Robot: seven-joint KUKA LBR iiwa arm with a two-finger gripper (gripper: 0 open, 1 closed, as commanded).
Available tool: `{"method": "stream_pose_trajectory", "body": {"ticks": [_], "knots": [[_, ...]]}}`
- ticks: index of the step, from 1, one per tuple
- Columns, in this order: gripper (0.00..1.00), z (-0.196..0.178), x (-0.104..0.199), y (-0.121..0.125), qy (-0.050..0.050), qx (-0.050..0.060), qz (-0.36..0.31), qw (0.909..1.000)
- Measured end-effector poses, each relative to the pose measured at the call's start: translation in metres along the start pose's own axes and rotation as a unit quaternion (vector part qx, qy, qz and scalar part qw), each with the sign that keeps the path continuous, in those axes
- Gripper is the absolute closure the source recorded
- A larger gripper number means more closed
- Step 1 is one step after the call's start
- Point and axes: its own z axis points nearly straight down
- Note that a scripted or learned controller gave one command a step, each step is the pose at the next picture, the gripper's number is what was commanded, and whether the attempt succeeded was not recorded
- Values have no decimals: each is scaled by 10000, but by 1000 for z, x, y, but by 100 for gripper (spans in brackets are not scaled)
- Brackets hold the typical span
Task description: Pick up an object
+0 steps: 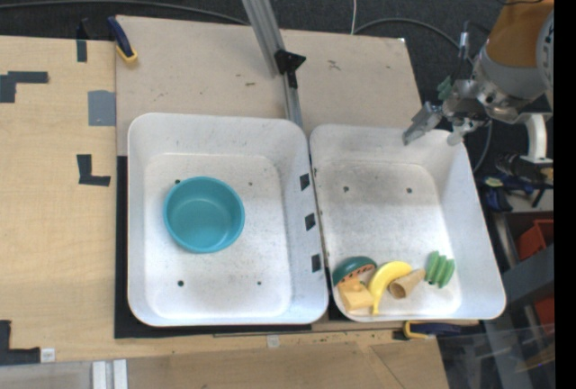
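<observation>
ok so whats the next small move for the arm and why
Probably swing the gripper toward the near end of the right bin and lower it over the banana. It hangs at the bin's far rim, open and holding nothing, while the objects cluster there.

A slanted metal pole point(261, 4) was seen crossing the bench's far side. Black tape marks point(90, 169) and a yellow-tipped clamp point(121, 40) were set at left.

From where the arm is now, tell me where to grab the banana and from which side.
Grip the banana across its curved middle, coming straight down from above. It lies flat in the right bin, crowded by the cone and yellow block, so only its narrow width gives the tool room.
</observation>
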Motion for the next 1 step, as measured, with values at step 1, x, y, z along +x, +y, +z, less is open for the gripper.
{"method": "stream_pose_trajectory", "body": {"ticks": [1], "knots": [[0, 0, 0, 0, -2, 2, 1, 10000]]}}
